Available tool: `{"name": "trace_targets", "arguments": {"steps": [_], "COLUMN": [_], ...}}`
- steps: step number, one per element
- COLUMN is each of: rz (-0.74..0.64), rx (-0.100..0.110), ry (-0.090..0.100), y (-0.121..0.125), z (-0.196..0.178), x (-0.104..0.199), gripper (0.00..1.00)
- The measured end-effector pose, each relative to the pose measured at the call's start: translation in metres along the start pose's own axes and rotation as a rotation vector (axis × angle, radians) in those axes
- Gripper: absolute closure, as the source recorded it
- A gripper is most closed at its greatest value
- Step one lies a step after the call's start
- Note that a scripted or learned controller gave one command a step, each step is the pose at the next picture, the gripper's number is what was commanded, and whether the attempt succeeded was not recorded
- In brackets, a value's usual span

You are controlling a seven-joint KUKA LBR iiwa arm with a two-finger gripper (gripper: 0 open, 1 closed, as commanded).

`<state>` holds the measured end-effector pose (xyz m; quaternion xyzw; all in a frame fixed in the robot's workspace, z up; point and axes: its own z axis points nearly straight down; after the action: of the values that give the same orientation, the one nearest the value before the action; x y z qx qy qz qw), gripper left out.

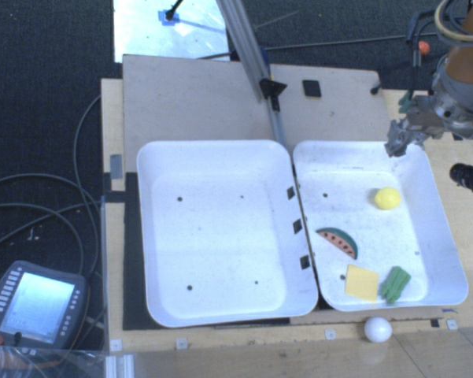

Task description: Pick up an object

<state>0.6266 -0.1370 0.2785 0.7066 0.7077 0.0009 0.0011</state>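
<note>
1. Progress so far is pretty much zero, I'd say: the gripper (pixel 397 147) hangs over the far rim of the right bin (pixel 441 235) with nothing between its tips that I can see.
2. Candidates all sit in that right bin. Taking the yellow ball (pixel 386 198) as the landmark: gripper is up and just right of it, well clear; the watermelon slice toy (pixel 338 242) is below-left of it; the yellow square block (pixel 362 282) and the green piece (pixel 395 283) are further below, side by side and about touching.
3. What's left, by my guess: drop down, grab, lift. Basically everything.
4. White ball (pixel 378 329) sits on the counter (pixel 220 101), outside the bin.
5. Hard to make out: the gripper is small and dark, so I can't tell whether it's spread or closed. The arm is cut off at the right edge.
</note>
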Motion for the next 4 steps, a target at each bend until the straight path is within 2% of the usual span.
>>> {"name": "trace_targets", "arguments": {"steps": [1, 2, 3, 4], "rz": [-0.001, -0.001, 0.0, -0.001], "rx": [0.004, 0.003, 0.004, 0.002], "ry": [0.001, 0.001, 0.001, 0.001], "y": [0.004, -0.005, -0.011, -0.019], "z": [0.029, 0.04, 0.067, 0.065], "x": [0.026, 0.051, 0.07, 0.093], "gripper": [1.0, 1.0, 1.0, 1.0]}}
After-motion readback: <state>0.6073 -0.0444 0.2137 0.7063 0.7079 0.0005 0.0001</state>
